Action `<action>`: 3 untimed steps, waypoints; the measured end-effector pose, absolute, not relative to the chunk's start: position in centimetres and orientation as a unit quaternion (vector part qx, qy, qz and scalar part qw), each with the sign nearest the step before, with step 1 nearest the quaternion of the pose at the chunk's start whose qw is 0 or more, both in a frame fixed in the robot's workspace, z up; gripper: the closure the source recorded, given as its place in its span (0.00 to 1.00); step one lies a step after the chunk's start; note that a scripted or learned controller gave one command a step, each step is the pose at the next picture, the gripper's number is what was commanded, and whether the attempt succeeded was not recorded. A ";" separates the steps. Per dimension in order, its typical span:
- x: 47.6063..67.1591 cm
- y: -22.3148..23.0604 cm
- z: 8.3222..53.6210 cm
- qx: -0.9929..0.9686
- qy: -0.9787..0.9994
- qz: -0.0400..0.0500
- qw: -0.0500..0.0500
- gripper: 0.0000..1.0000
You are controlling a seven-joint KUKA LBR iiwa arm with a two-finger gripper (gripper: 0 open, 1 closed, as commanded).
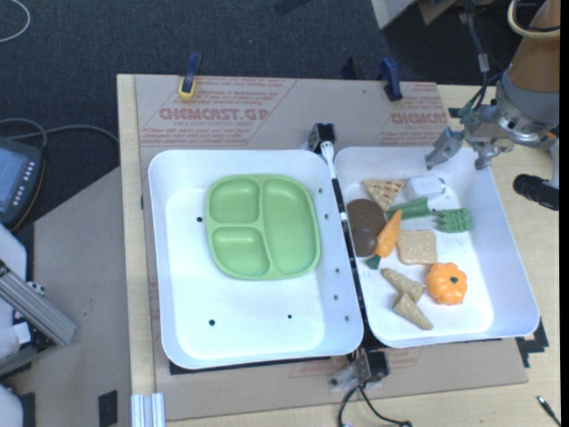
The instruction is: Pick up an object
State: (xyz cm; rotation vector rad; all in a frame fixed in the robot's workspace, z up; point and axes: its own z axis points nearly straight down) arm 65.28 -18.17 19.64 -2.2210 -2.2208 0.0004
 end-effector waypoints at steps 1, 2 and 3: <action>65.2 -18.7 15.2 -0.707 -0.707 0.001 0.002 0.00; 64.6 -19.0 10.7 -0.707 -0.707 0.002 0.002 0.00; 64.6 -18.9 8.4 -0.707 -0.708 0.001 0.002 0.00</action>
